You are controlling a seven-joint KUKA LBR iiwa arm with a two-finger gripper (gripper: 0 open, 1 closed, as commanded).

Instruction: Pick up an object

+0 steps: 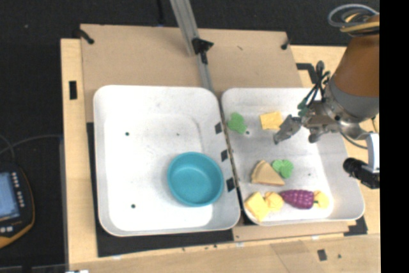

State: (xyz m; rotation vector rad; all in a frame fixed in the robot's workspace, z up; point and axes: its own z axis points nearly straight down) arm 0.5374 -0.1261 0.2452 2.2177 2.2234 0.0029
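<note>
Looking down on the counter (140, 61), you see two shallow white bins side by side. The left bin (147, 118) carries a teal bowl (193, 178), sitting upright toward its five o'clock corner. The right bin (332, 163) carries the small toys: a green piece (238, 123) at about ten o'clock near the dividing wall, a yellow block (271, 120) just to its three o'clock side, a tan wedge (263, 174) near the centre with a second green piece (283, 167) touching it, and along the six o'clock rim a cluster of yellow pieces (262, 204), a purple grape bunch (298, 198) and one more small yellow bit (321, 199) at the bunch's three o'clock end.

The grey arm (354, 73) with its orange band comes in from three o'clock, and the pincer (297, 128) hangs over the right bin at about one o'clock from that bin's centre, just beside the yellow block — apart from it, as far as you can see. Its two dark fingers (285, 130) stand spread apart with nothing between them.

A metal rail (182, 9) runs from twelve o'clock down to the gap between the bins — it meets them at their upper edge.
</note>
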